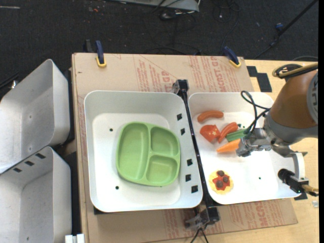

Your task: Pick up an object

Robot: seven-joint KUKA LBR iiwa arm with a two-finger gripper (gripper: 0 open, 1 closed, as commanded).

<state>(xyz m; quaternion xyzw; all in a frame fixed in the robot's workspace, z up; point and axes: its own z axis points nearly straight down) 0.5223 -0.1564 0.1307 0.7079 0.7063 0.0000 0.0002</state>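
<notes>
The gripper (245, 148) sits low in the right bin (253, 189), right of centre frame, touching the carrot (228, 147); jaw state cannot be determined. A sausage (209, 116), red pepper (209, 132) and small pizza (221, 181) lie nearby. The left bin (101, 135) holds a green plate (148, 154).

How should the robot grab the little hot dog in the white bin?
Probably across the middle of the hot dog, coming straight down from above. It lies flat and long, running left to right, so fingers closing over its narrow width should fit. It sits a little apart from the red pepper below it, leaving room there. The gripper is lower, by the carrot.
</notes>
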